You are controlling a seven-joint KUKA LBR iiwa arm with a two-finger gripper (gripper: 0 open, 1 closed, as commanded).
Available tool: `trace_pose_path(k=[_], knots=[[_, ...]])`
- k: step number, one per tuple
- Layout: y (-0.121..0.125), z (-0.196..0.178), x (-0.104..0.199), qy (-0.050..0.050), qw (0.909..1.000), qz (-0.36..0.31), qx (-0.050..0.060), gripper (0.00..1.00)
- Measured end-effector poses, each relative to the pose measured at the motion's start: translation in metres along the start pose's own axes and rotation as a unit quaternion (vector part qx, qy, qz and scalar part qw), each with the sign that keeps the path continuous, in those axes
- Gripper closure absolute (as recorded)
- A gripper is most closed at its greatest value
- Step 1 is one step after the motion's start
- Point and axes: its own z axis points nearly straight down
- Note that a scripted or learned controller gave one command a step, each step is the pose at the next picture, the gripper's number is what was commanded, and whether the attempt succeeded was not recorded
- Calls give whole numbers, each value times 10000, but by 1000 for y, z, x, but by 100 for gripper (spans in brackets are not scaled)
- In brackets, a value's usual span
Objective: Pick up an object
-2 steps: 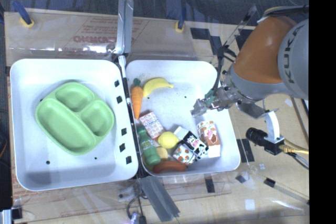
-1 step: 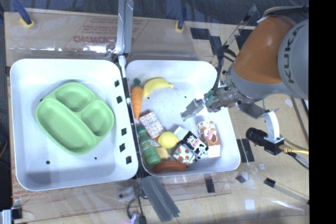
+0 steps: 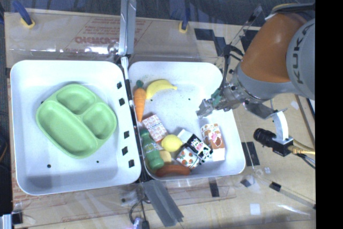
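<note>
Just above the right bin's point(image 3: 228, 75) bare white floor, the gripper point(image 3: 206, 108) hangs at the end of the grey arm point(image 3: 278, 59), its small metal tip pointing toward the bin's middle; whether it is open or closed cannot be told from this slant, and nothing shows in its grasp. Directly below the tip stands a small carton point(image 3: 212, 135) printed in pink and white, boxy with flat glossy faces, near the bin's right wall. Just left of it lies a black-and-white patterned box point(image 3: 196, 148), touching a spotted orange-and-white carton point(image 3: 187, 156). A round smooth lemon point(image 3: 171, 142) sits beside these, and a checkered little box point(image 3: 154, 127) lies tilted above it. Along the bin's front edge rests a reddish sausage-shaped piece point(image 3: 172, 170), with a green bottle point(image 3: 150, 153) lying against the left wall. Farther up, a tapered orange carrot point(image 3: 139, 104) with a green top lies along that same wall, and a curved yellow banana point(image 3: 159, 87) lies near it, well apart from the gripper. All these look like moulded plastic toys.

Across the divider, the left bin point(image 3: 32, 171) holds a pale green tray point(image 3: 76, 119), matte and rounded, split into three compartments. Both bins are shallow with rounded corners, standing on a bench point(image 3: 80, 35) covered with clear sheet.
</note>
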Motion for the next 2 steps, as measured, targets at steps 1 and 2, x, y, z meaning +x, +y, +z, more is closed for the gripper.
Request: trace_pose_path(k=[1,2], knots=[[0,0,0,-1,10000,-1,0,0],[-28,103,7,0,9999,102,-2,0]])
